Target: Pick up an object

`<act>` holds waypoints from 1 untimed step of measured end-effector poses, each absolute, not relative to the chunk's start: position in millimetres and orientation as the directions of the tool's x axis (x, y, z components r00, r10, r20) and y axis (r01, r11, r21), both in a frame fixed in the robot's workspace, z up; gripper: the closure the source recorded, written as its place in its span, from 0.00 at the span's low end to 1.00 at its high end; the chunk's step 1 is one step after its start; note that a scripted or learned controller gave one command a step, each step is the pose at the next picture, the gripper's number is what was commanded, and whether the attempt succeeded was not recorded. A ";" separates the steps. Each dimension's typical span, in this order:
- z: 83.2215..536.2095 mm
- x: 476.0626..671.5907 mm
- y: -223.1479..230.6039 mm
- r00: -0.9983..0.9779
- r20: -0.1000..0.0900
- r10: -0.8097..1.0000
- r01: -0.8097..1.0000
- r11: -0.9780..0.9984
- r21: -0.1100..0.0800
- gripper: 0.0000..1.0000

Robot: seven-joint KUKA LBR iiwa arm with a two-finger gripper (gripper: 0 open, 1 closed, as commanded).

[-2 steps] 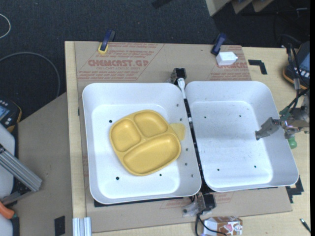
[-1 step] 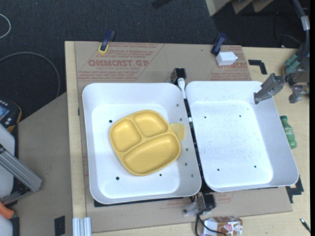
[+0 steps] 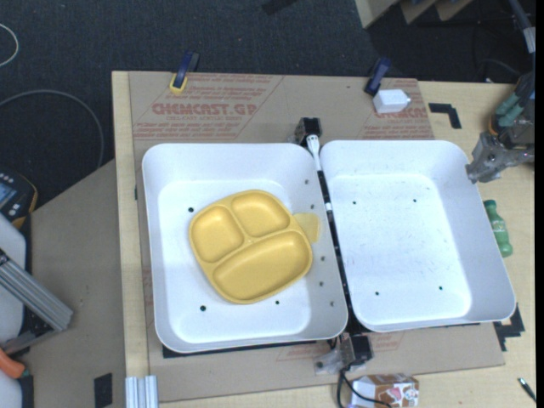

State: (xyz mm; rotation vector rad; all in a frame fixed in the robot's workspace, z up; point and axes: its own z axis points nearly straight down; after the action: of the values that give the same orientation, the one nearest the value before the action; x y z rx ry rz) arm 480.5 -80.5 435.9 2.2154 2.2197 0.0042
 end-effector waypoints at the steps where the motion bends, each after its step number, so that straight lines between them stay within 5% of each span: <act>1: 336.8 478.6 -59.6 0.000 0.002 1.000 1.000 0.000 -0.010 1.00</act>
State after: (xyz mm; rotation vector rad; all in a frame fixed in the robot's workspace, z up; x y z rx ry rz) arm 478.6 -59.6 336.8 2.2272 2.2278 -0.0097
